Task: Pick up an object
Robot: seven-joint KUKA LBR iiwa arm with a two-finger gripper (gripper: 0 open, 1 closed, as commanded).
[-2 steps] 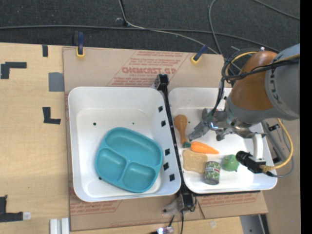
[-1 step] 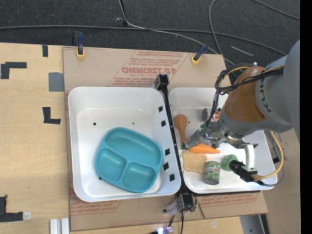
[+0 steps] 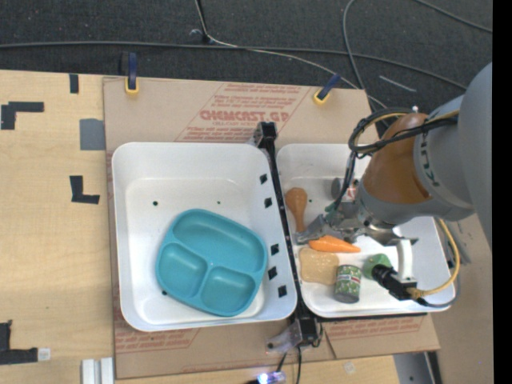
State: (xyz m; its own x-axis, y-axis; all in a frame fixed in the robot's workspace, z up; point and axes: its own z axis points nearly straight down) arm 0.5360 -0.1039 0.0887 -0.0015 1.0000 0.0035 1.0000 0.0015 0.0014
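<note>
Camera view shows the end effector (image 3: 324, 224) low in the right-hand bin (image 3: 424, 304) just above the carrot (image 3: 334, 246), its grip state I cannot tell, so nothing looks lifted yet.

Glossy plastic teal tray (image 3: 211, 262)

A: What's in the left bin (image 3: 128, 214)?
B: A blue tray (image 3: 211, 261) with three sections, lying flat.
A: And the right bin (image 3: 308, 160)?
B: A wooden spoon (image 3: 297, 205) by the divider, a carrot (image 3: 334, 246), a tan block (image 3: 317, 268), a small can (image 3: 348, 283) and something green (image 3: 378, 263).
A: The arm (image 3: 416, 170)?
B: It reaches in from the right; the gripper (image 3: 332, 221) is low over the right bin, just above the carrot, beside the spoon.
</note>
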